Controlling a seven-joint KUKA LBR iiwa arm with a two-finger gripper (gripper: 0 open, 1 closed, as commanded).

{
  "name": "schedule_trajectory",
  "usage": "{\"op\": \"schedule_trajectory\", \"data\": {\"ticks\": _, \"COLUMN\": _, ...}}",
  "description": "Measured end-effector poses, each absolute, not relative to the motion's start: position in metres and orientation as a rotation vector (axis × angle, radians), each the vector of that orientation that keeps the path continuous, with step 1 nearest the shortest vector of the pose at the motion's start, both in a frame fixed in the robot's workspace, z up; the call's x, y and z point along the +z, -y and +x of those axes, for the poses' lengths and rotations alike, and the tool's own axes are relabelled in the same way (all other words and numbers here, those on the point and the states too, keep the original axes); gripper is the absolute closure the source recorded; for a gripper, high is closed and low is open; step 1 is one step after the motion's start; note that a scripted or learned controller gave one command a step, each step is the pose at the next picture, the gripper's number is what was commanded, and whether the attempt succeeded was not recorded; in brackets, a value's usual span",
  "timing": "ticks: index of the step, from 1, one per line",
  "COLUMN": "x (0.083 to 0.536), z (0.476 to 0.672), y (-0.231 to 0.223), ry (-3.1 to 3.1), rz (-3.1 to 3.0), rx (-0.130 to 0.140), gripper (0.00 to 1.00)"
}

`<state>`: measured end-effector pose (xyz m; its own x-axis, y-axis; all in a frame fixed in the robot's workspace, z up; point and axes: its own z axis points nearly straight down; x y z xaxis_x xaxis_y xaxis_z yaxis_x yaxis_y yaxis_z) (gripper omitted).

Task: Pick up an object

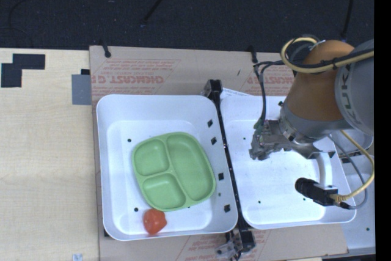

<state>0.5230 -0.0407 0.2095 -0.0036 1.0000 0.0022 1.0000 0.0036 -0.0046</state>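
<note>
The gripper (261, 145) hangs over the right bin (287, 211), holding nothing I can see. The red toy (154, 221) (beside a green plate (174, 171)) sits far left, by the left bin's (113, 131) front edge.

Two white bins (116, 131) side by side on printed cardboard (159, 73) (pale wooden bench (43, 162) beneath)

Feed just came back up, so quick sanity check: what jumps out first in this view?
The green divided plate sits in the middle of the left bin, with a small red object just off its near edge. The arm, grey with an orange band, hangs over the right bin, its gripper low near that bin's left side.
</note>
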Motion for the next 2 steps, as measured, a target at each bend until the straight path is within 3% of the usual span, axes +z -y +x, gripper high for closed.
{"op": "schedule_trajectory", "data": {"ticks": 2, "x": 0.231, "z": 0.534, "y": -0.065, "ry": 2.225, "rz": -2.213, "rx": 0.000, "gripper": 1.00}}
